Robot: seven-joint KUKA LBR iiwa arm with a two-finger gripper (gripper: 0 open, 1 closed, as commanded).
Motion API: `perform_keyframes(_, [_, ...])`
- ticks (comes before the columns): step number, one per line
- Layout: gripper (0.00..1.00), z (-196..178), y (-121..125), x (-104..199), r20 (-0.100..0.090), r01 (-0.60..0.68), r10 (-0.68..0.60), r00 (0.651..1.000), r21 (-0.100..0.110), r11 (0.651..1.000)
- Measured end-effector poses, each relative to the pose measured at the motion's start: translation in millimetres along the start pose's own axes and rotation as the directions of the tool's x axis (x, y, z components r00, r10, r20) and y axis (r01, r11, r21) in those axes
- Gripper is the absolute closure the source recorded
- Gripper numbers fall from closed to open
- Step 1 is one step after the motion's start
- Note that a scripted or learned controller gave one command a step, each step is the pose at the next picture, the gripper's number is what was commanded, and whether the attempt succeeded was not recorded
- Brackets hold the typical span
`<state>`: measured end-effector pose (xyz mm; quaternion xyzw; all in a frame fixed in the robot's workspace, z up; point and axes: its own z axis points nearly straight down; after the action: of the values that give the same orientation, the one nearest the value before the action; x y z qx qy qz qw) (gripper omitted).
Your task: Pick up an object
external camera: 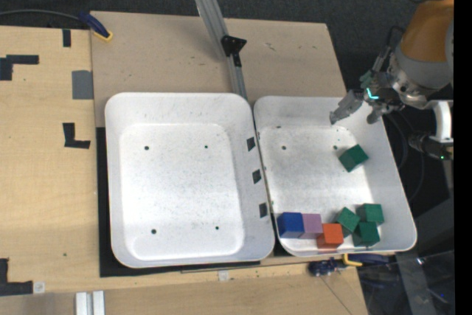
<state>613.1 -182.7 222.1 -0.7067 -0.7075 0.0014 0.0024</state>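
- Green cube of plastic or wood, standing alone (353, 157), is the likeliest thing to pick: it lies on the floor of the right shallow white bin (295, 181), in its right half, tilted so that its edges run on a diagonal to the bin walls.
- Left shallow white bin (181, 181) sits just beside the right one, their rims touching, and plays no part in the coming move.
- Grey arm with the orange band (424, 40) reaches in from the right, above the far right corner of the right bin.
- Two-finger gripper (361, 108) hangs over that corner with its fingers spread apart, grasping nothing.
- Lone cube lies toward the near side from the jaws, close but apart; I judge a short move toward the near edge and then down is needed.
- Cluster along the near wall holds a blue cube (290, 223), a purple cube (312, 223), an orange cube (332, 234) and three small green cubes (361, 221), packed tightly, so harder to grasp.
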Motion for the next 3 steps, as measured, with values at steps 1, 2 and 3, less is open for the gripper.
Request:
perform_keyframes(1, [0.00,-2.6,0.9,-0.2,0.002,0.001,-0.001,1.000,-0.004,1.000])
perform_keyframes(2, [0.00,50.4,10.3,1.5,0.001,0.001,-0.001,1.000,0.001,1.000])
perform_keyframes(3, [0.00,113.2,15.1,5.6,0.001,0.002,-0.002,1.000,0.002,1.000])
